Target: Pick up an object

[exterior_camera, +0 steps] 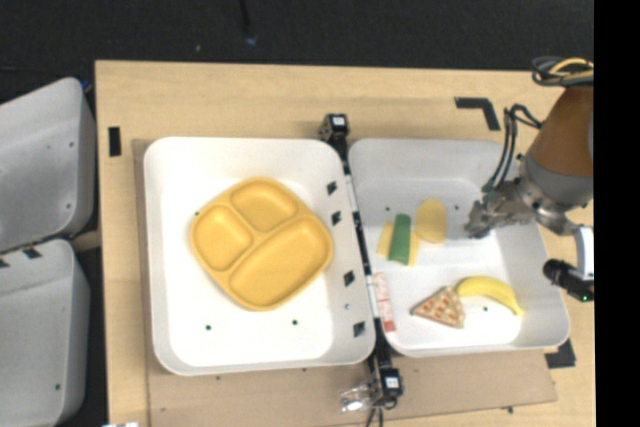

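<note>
Gripper [480,220], finger state not discernible, low in the right bin [520,335] just right of the pale yellow block [431,221]; a descent here risks missing all 4 objects and striking bare bin floor.

I count from my station: white bins — two, a left bin [160,335] and a right bin [420,160]. Yellow divided plate [262,242] — one, with three compartments. Banana [488,292] — one. Pizza slice [440,307] — one. Green block [401,239] — one. Pale yellow pieces — two, one [431,221] right of the green block, one [385,239] left.
</note>
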Controlling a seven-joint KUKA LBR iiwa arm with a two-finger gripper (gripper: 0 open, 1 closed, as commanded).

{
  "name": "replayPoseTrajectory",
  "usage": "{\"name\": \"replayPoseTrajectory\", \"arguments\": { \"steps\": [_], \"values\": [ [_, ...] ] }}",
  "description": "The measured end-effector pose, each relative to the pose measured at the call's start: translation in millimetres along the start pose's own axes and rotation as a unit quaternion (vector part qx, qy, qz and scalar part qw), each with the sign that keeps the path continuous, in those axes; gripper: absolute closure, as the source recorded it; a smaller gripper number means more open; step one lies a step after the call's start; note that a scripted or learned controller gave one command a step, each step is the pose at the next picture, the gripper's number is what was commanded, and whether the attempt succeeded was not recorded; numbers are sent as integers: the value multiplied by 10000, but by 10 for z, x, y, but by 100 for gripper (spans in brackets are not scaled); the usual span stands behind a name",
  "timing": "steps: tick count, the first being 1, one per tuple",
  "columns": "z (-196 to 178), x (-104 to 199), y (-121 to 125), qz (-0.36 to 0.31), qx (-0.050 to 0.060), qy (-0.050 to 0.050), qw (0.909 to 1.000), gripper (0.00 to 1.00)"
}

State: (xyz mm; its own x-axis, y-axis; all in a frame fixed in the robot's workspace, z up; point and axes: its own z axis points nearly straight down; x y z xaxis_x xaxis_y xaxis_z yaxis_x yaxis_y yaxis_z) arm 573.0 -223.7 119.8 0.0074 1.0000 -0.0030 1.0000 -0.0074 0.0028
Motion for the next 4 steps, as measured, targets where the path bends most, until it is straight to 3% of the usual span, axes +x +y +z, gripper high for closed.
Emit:
{"name": "replayPoseTrajectory", "arguments": {
  "steps": [3, 4],
  "values": [
    [-1326, 48, -7, -54, -14, 2, 10000, 100],
    [-1242, 483, 125, -64, 10, 15, 10000, 100]
  ]
}}
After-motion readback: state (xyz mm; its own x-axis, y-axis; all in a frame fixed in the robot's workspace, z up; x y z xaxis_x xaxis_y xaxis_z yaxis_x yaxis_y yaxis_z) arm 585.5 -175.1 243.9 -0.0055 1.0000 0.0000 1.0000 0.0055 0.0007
